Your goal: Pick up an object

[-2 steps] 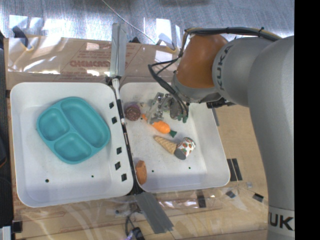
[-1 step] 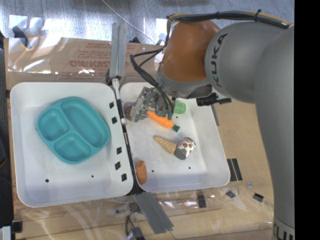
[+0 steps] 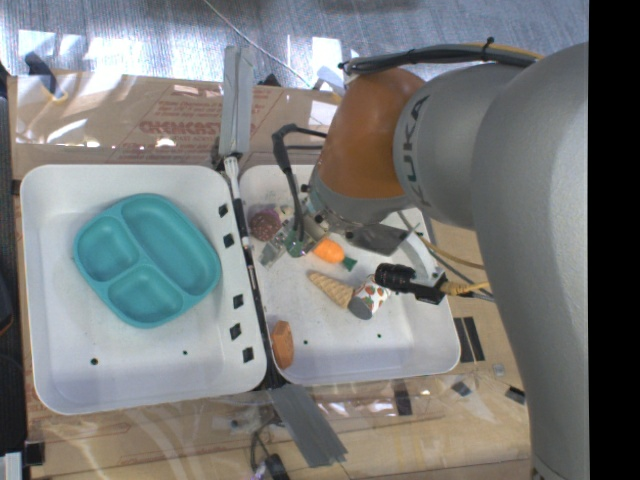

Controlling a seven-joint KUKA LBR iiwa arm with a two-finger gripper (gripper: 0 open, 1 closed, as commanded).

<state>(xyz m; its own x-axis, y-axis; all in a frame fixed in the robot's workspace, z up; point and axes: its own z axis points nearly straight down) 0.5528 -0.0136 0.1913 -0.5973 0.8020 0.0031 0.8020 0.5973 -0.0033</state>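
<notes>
The grey arm [image 3: 500, 148] with its orange band reaches in from the right and bends down over the right-hand shallow white bin [image 3: 420, 353]. Its hand [image 3: 300, 236] sits low at the upper left part of that bin, close to the divider between the two bins — whether it is wide or narrow I cannot tell, since the wrist hides most of it.

Several small things lie in this bin. A dark reddish-brown rounded piece [image 3: 265, 223] rests just to the left of the hand. A small orange carrot-like toy with a green tip [image 3: 331, 253] lies just to the hand's right. Below that is a tan cone-shaped toy [image 3: 332, 287], and beside its wide end a small white piece with red and green spots [image 3: 374, 297]. An orange-brown oval piece [image 3: 283, 342] lies at the bin's lower left corner.

The left-hand white bin [image 3: 60, 368] holds a teal plastic plate with three compartments [image 3: 147, 258], lying flat — well apart from the hand.
</notes>
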